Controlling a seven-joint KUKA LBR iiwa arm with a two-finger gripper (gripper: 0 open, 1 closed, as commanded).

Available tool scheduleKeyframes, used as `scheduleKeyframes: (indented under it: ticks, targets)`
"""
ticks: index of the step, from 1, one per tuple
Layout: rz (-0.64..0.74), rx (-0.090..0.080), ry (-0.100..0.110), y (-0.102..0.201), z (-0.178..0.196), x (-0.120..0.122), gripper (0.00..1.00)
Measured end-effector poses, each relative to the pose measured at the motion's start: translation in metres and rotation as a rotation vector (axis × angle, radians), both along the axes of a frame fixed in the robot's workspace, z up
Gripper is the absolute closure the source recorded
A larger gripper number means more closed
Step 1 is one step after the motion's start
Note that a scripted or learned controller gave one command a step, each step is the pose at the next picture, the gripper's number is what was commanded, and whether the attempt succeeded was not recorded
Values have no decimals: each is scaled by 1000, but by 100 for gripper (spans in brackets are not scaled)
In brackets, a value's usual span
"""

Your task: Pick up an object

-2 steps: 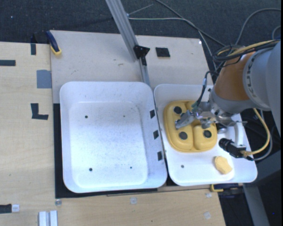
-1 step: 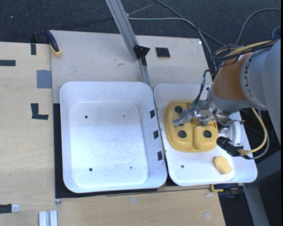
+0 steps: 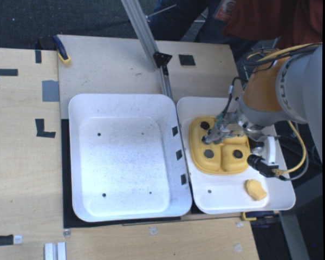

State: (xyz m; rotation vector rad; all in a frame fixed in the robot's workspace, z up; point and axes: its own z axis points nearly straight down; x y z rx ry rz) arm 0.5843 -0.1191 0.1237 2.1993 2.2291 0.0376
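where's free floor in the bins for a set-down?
Left bin: whole floor bare, wall to wall. Right bin: crowded, with the yellow moulded tray mid-bin, the end effector over it, and a small yellow block near the front. One bare strip along the front wall, left of the block.

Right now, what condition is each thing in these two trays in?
Left bin: sits flat on the bench, speckled floor.
Right bin: sits flat, holds two yellow things.
Yellow tray: lies flat in the right bin, dark spots on top, gripper over its upper part.
Yellow lump: lies loose near the right bin's front corner, apart from the yellow tray.
Gripper: low over the yellow tray.
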Motion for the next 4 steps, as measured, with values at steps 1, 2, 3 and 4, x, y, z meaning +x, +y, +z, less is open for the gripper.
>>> scheduleKeyframes:
  ticks: [1,2,3,4]
  targets:
    - [-11,-11,21,-1,50,11,100]
    - [-10,-6,21,-5,94,12,100]
    - [-4,-4,14,-5,158,13,100]
    - [-11,-16,17,42,147,16,100]
